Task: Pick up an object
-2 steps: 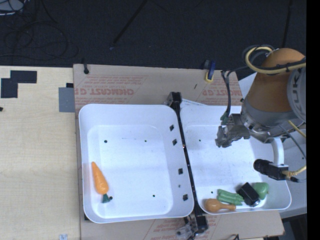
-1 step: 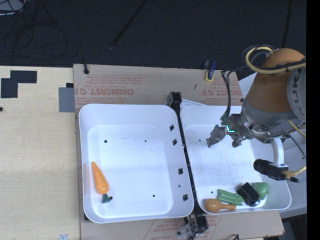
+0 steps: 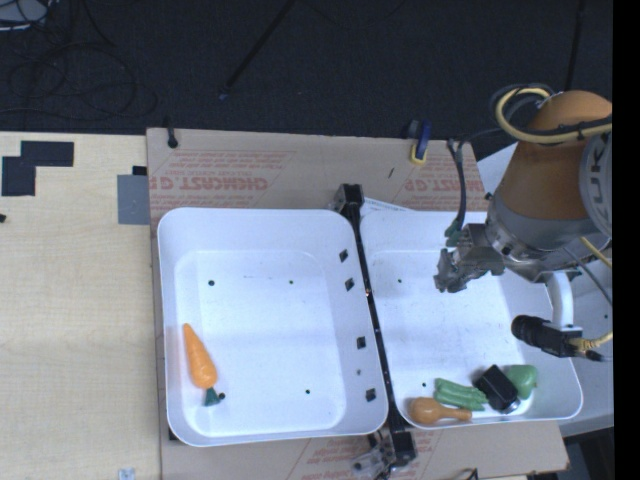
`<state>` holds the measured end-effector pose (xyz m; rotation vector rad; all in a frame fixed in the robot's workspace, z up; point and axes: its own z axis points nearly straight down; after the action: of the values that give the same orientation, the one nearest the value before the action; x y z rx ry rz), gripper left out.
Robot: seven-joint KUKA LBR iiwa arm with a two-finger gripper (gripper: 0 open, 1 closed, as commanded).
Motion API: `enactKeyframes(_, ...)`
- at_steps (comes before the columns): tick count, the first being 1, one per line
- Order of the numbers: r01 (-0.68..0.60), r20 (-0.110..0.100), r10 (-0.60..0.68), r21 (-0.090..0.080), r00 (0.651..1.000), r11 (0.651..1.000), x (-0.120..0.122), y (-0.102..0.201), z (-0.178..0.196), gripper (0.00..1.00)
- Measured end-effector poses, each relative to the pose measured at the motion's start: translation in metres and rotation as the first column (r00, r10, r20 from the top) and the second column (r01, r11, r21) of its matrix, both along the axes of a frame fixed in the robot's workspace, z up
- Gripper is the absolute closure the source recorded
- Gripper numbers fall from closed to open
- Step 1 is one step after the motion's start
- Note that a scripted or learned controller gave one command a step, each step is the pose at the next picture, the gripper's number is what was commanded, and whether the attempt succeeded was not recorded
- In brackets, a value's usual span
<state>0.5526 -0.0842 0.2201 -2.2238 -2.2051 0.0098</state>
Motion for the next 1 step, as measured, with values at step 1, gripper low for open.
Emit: enactKeyframes(1, 0.002, 0.0, -0.002, 0.0, 1.0, 1.0, -0.0001, -0.0002, -0.0003, 0.0)
